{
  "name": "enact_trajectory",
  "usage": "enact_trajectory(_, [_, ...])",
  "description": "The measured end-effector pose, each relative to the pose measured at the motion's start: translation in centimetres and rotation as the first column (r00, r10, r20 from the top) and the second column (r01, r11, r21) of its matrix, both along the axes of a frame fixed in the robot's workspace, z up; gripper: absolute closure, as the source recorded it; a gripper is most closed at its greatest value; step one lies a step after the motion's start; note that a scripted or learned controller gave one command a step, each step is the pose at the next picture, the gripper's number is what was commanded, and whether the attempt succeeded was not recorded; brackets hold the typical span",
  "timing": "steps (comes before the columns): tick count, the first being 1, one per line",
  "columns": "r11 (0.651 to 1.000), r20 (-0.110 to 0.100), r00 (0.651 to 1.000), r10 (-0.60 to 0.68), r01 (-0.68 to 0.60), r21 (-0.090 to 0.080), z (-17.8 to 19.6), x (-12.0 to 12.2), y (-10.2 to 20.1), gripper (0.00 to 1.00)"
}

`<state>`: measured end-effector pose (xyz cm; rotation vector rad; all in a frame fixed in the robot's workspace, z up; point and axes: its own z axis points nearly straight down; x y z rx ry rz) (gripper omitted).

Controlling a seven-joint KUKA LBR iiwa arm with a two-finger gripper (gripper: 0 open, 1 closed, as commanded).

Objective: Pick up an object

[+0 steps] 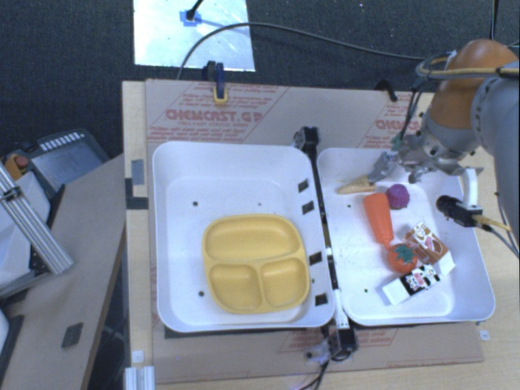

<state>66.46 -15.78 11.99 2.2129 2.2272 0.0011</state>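
Dark carpet floor, wooden bench, shiny metal plate

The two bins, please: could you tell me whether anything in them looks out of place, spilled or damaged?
Nothing stands out. The yellow divided tray lies flat in the left bin. In the right bin, the toy carrot, purple ball, and small boxes lie loose and look intact; the gripper hangs near its far side.

Bins: I read smooth white plastic, slight sheen
Divided tray: matt yellow plastic, from what I see
Bench board: I'd say brown cardboard-like sheet, printed red
Backdrop: looks to me like dark rough carpet
Plate up top: I see shiny metal
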Motion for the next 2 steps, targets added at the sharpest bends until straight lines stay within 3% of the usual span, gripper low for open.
enact_trajectory(1, [1.0, 0.005, 1.0, 0.002, -0.002, -0.001, 1.3, 0.1, 0.0, 1.0])
enact_trajectory(2, [1.0, 0.002, 1.0, -0.001, 0.001, 0.0, 5.7, -0.1, 0.4, 1.0])
